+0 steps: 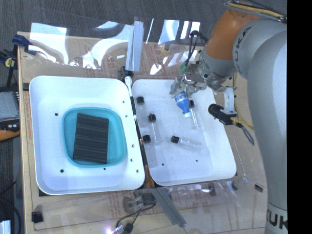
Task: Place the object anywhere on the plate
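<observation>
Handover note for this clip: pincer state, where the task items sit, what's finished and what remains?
Pincer: over the right bin's far side, shut on a blue-capped clear tube.
Plate: teal, in the left bin, carrying a dark ribbed block.
Done: tube gripped.
Left: carry it to the plate and release. Several black-capped vials lie loose in the right bin.

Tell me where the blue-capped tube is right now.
In the camera view the blue-capped tube sits at the upper middle of the right bin, just under the claw, well away from the blue plate in the left bin.
</observation>
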You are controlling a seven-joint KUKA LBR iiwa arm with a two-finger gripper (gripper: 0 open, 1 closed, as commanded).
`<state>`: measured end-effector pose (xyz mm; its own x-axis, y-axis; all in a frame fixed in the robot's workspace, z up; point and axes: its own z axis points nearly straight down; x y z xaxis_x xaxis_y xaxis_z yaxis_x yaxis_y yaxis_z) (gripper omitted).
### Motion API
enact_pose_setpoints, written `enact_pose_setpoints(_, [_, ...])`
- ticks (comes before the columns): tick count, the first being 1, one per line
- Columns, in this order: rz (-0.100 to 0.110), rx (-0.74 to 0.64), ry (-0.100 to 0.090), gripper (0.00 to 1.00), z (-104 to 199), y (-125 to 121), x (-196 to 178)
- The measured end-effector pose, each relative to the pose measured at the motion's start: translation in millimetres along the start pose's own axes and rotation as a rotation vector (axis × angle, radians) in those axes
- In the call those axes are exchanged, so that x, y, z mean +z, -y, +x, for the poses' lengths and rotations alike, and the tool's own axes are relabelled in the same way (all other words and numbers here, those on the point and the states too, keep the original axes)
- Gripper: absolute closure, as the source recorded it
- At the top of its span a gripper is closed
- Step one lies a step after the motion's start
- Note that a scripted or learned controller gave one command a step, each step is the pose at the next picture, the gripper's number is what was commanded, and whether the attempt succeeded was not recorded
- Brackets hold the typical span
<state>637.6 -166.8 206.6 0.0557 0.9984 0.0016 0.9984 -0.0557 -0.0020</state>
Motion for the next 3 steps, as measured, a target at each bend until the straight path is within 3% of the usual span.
enact_pose_setpoints(1, [0.004, -0.272, 0.001, 1.0, 83.1, 40.9, 10.8])
enact_pose_setpoints(2, [-0.001, -0.453, 0.003, 1.0, 162.4, 11.3, 15.2])
enact_pose_setpoints(3, [-0.001, -0.453, 0.003, 0.0, 162.0, 11.2, 15.1])
